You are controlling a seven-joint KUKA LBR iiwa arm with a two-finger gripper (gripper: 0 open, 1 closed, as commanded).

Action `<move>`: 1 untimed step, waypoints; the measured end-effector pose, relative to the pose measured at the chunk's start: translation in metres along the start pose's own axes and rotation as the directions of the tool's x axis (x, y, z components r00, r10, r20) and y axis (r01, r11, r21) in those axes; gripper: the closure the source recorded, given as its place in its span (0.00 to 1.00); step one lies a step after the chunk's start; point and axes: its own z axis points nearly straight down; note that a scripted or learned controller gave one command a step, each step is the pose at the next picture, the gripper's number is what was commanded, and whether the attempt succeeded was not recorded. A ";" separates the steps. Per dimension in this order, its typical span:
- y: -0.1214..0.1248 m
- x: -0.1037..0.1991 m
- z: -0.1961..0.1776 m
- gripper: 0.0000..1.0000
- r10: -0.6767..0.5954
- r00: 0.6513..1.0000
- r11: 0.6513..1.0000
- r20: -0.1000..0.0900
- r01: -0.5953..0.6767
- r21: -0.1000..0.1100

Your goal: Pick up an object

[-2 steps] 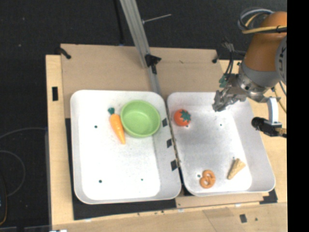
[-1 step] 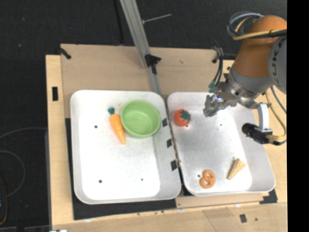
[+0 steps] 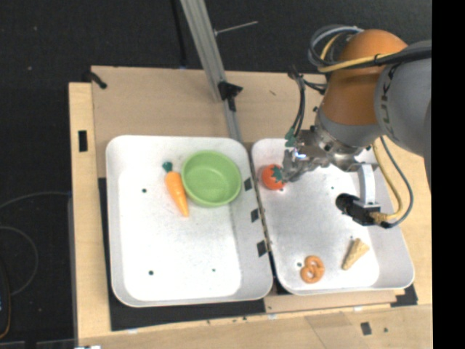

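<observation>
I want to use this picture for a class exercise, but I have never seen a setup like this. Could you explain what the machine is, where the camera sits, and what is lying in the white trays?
One camera looks down at a slant on a bench. The grey robot arm with an orange band reaches in from the right. Its end effector is low beside a small red tomato-like toy in the right shallow white bin, which also holds a brown pretzel and a tan cone-shaped piece. The left shallow white bin holds a green plastic bowl and an orange toy carrot.
</observation>
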 end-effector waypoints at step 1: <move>-0.027 0.043 0.001 1.00 0.005 1.000 1.000 0.001 -0.005 0.000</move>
